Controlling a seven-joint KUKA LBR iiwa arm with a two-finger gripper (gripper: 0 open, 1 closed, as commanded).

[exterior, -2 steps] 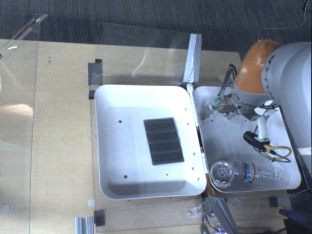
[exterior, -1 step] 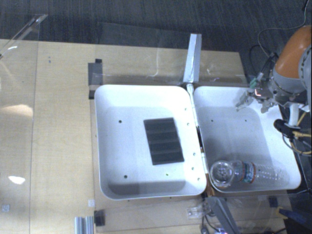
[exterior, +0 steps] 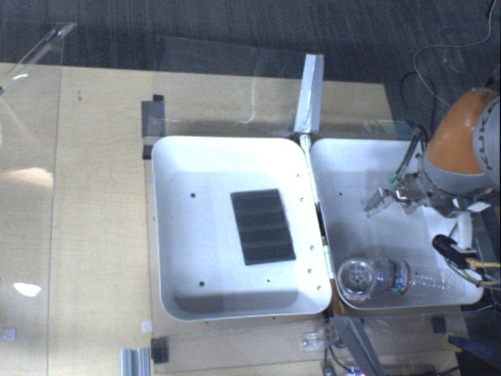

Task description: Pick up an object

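Bottle [exterior: 383, 278] (clear) lies along right bin's [exterior: 344, 171] near rim.

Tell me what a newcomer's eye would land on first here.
Likely the dark ribbed block lying alone near the middle of the left bin, stark against the white. Next, the arm's orange band at the right edge, above the right bin, and the clear plastic bottle lying on its side along that bin's near wall.
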